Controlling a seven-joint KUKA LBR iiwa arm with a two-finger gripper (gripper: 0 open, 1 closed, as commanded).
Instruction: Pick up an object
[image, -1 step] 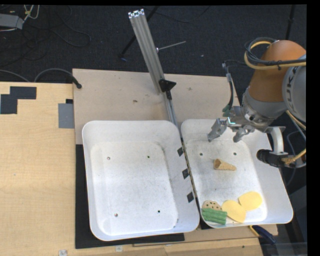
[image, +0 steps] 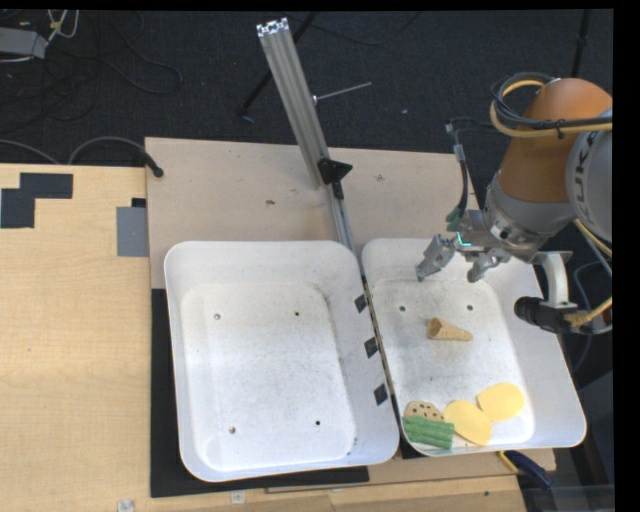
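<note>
- The arm (image: 545, 150) is reaching in from the right, its orange band sitting above the wrist; the gripper (image: 458, 262) is hanging over the far end of the right bin (image: 545, 400), well apart from every object in it.
- Its two fingers are standing spread, one angled left and one right, with nothing between them; the gripper is released.
- A small tan wedge (image: 448, 331) is lying alone near the middle of the right bin, on the bin floor, below and slightly left of the gripper in the view.
- At the near end of that bin a cluster is sitting together: two yellow discs (image: 487, 411) overlapping, a green ridged piece (image: 429, 431) just beside them on the left, and a brown spotted cookie (image: 423, 410) touching the green piece.
- The left bin (image: 260, 360) is lying beside the right one, the two rims meeting along black clips (image: 371, 347).
- A slanted aluminium rail (image: 300, 105) is rising from the bench (image: 230, 190) behind the bins.
</note>
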